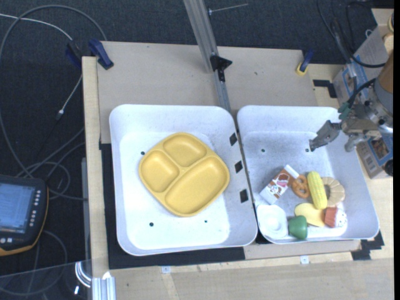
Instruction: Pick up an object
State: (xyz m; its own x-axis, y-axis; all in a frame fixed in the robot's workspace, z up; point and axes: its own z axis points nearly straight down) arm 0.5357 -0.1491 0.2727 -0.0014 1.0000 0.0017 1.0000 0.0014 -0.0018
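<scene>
While reaching in from the right, fingers (337, 136) spread, poised above the right bin (275, 120).

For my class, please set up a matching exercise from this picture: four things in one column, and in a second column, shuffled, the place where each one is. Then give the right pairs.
Things:
1. yellow divided plate
2. corn cob
3. green pepper
4. gripper

Places:
A. near the front edge of the right bin
B. above the right bin's far right part
C. in the middle of the left bin
D. in the right bin, beside the pretzel

Pairs: 1-C, 2-D, 3-A, 4-B
</scene>
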